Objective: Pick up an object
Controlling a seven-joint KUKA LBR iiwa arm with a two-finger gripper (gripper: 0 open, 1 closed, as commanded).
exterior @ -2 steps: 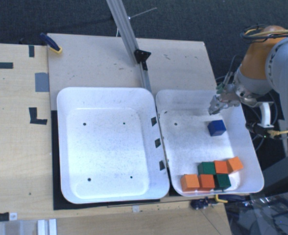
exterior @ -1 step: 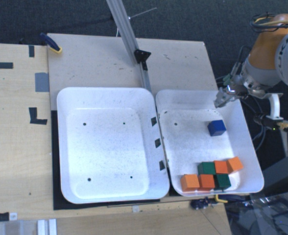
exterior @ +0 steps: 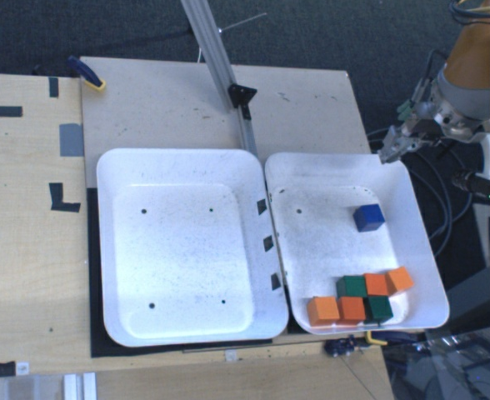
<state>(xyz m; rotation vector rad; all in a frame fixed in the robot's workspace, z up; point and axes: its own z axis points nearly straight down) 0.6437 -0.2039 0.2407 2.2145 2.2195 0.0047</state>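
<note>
Gripper: poised just past the upper right corner of the right bin, touching none of the blocks and with nothing seen between its fingers; how far it stands open cannot be told, its tips being small and dark against the cables behind. Arm: grey with an orange band, cut off at the frame's right edge and top. Blue block: lies alone in the upper right part of the right bin, near the gripper but apart from it. Block cluster, lower right corner of the same bin, pieces touching: orange block at the left end, a second orange block beside it, a green block above that, a third orange block, a dark green block below it, and a fourth orange block tilted at the right end. Left bin: white, speckled, set against the right bin's left wall. Metal rail: slants down from the top to a black clamp above the bins.
</note>
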